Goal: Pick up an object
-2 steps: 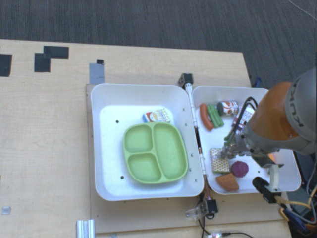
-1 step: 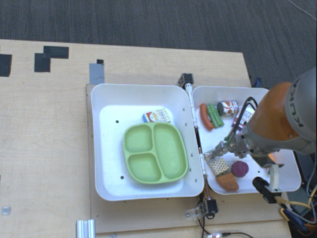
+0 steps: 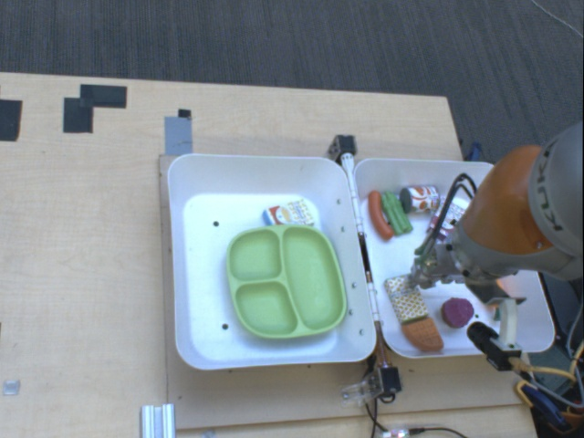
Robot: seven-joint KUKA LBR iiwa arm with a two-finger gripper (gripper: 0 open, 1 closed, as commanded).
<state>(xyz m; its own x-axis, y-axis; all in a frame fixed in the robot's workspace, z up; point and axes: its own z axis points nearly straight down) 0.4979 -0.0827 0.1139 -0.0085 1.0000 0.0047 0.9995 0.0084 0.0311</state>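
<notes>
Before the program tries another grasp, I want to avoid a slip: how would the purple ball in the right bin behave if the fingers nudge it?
The purple ball looks round, so a nudge would probably roll it across the right bin floor. It seems small, likely light. Its curved sides may squirt out of an off-centre pinch.

1. The arm [image 3: 525,222] runs off the right edge, so you only get its wrist end.
2. It sits over the right bin [image 3: 392,345], hiding the bin's far right corner and a chunk of the floor.
3. The gripper [image 3: 427,276] is a dark blur; can't tell how it's set.
4. The small can [image 3: 421,197] is partly behind the cables, label unreadable.
5. The packet [image 3: 290,213] in the left bin [image 3: 178,263]: print too small to read.
6. Cables [image 3: 547,386] at the near right get cut off by the edge.
</notes>
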